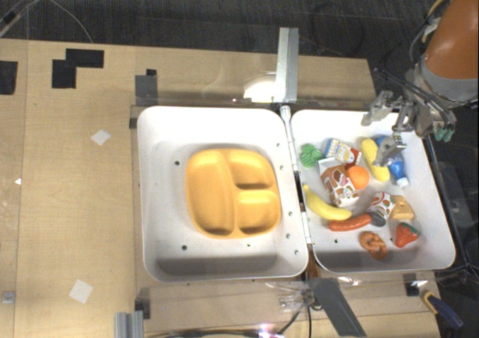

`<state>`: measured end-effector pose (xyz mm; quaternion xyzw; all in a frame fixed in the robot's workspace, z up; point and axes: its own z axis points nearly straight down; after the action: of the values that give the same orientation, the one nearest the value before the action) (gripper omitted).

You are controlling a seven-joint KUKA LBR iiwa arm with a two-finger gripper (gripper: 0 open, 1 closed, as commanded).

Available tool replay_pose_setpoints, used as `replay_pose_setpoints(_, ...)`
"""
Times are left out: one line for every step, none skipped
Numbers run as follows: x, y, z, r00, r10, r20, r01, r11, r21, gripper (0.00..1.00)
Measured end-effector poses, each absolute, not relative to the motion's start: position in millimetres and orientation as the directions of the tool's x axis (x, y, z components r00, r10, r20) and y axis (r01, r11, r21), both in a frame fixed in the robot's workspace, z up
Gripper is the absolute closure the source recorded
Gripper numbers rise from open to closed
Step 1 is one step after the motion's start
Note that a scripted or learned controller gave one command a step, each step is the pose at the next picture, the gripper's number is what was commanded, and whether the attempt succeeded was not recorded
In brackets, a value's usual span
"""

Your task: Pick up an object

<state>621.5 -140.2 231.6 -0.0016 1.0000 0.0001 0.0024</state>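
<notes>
The right bin (pixel 441 247) holds several toy foods: a green vegetable (pixel 309 154), a small printed carton (pixel 338 151), a brown and white carton (pixel 339 185), an orange (pixel 358 176), a banana (pixel 325 207), a red chili (pixel 349 223), a blue bottle (pixel 398 170) and a yellow piece (pixel 369 151). My gripper (pixel 391 148) hangs over the bin's far right part, just above the yellow piece and the blue bottle. The arm's orange band (pixel 456 45) is at the top right. Nothing is visibly lifted.
The left bin (pixel 157 179) holds a yellow divided tray (pixel 230 191). A metal post (pixel 287 67) stands behind the wall between the two bins. A small can (pixel 380 208), a brown pastry (pixel 373 243) and a red fruit (pixel 406 234) lie near the right bin's front.
</notes>
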Motion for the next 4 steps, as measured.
replay_pose_setpoints(635.7, -133.1, 123.9, -0.989, 0.15, -0.016, 0.15, 0.989, -0.001, 0.0)
replay_pose_setpoints(650.3, -136.7, 115.5, -0.881, 0.472, -0.038, 0.472, 0.882, 0.013, 0.0)
replay_pose_setpoints(669.2, -146.2, 107.7, -0.716, 0.698, 0.004, 0.698, 0.716, 0.011, 0.0)
replay_pose_setpoints(672.0, -139.5, 106.8, -0.549, 0.836, 0.005, 0.836, 0.549, 0.009, 0.0)
